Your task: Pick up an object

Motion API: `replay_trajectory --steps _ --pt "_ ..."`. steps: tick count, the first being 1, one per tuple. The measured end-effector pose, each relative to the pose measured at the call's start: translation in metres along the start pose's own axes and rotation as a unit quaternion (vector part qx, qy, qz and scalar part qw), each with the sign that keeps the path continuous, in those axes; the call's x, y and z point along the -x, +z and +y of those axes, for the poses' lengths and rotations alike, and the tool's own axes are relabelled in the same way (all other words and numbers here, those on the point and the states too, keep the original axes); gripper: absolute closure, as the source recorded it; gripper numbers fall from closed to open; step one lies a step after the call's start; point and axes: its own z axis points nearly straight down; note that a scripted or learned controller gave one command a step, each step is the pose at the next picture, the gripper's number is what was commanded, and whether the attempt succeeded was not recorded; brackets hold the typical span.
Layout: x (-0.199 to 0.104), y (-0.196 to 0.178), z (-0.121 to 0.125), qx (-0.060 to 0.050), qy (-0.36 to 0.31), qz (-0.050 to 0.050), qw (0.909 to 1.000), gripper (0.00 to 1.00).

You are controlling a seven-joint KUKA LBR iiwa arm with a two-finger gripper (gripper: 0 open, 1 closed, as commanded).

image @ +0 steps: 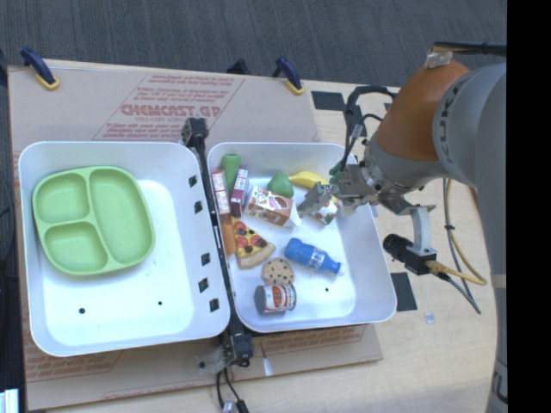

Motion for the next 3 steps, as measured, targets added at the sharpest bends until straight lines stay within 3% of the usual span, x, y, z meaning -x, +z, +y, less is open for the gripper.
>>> replay_trajectory --steps 1,2,3 --pt "0.005 0.100 0.016 0.000 -0.001 -0.001 1.0000 0.00" --pt "0.005 0.090 0.016 -0.001 -0.002 -0.001 1.0000 1.00" --pt "0.037 -0.047 0.006 0.003 0.001 -0.001 1.0000 1.00"
